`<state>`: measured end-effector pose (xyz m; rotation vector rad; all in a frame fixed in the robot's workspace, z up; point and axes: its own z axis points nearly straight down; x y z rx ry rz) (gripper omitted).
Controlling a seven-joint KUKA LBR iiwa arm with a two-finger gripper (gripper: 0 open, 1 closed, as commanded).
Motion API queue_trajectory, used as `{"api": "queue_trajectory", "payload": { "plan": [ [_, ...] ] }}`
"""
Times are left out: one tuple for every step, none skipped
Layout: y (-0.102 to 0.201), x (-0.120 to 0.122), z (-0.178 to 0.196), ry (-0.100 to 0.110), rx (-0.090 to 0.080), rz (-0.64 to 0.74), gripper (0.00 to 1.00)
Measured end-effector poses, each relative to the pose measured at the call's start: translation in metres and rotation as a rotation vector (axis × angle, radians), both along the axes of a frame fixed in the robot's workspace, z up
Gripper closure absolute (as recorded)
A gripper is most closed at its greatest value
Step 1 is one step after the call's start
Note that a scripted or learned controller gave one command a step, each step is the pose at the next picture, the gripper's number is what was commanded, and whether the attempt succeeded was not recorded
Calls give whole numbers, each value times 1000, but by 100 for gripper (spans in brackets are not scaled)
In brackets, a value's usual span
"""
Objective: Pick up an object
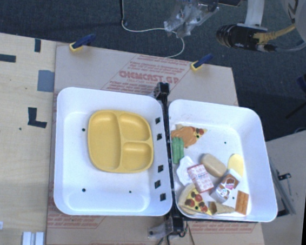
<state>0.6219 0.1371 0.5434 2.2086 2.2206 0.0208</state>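
Pincer: the pincer hangs blurred at the far edge of the view, over dark floor beyond the surface and well apart from both bins; whether it is released or clenched cannot be told, and nothing shows in its grasp.
Pizza slice: a pizza slice lies in the near corner of the right bin, by the divider.
Toast: a small orange toast sits by the near right wall, near the pizza slice.
Can: a small can rests between pizza slice and toast, tilted.
Packet: a red-and-white packet lies just beyond the pizza slice, touching a tan roll.
Yellow piece: a pale yellow piece lies just right of the roll.
Green piece: a green piece lies along the divider side.
Far slice: an orange slice with red dots lies beyond the green piece, the farthest thing in that bin.
Left bin: the left bin holds a yellow plate with three compartments, lying flat near the middle.
Cardboard: a cardboard sheet with red print lies under both bins on the surface.
Clamps: two blue-and-yellow clamps grip the cardboard's far edge.
Cable: a white cable curls on the floor near the pincer.
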Motion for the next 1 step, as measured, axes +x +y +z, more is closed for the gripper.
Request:
{"api": "queue_trajectory", "payload": {
  "plan": [
    [-7, -25, -126, 31, -6, -6, 100]
  ]
}}
